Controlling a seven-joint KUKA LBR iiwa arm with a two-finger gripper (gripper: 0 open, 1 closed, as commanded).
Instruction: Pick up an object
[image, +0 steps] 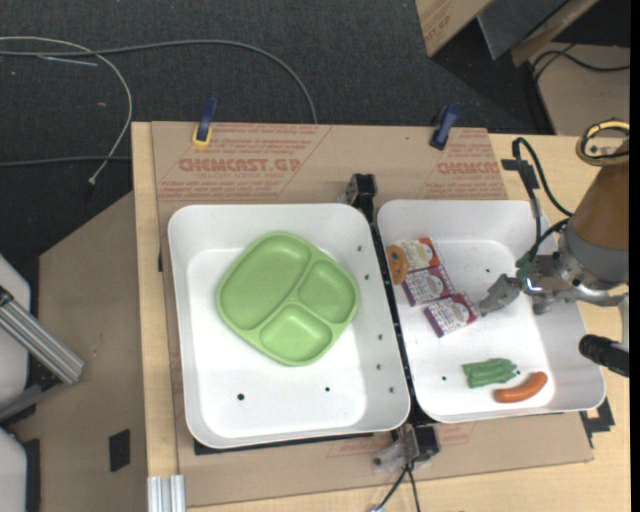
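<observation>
The right bin (470, 220) holds three small snack packets: one with an orange end (413, 257), a pink and white one (428, 288), and a darker pink one (448, 317). Near the bin's front lie a green toy vegetable (489, 372) and an orange sausage-shaped piece (521, 388). My gripper (492, 299) hangs low over the right bin, just right of the darker pink packet, and nothing shows in its grasp.
A green divided plate (288, 297) lies in the left bin (200, 400). The arm's wrist and cables (575, 270) cover the right bin's right side. Blue clamps (206, 120) hold the cardboard at the back edge.
</observation>
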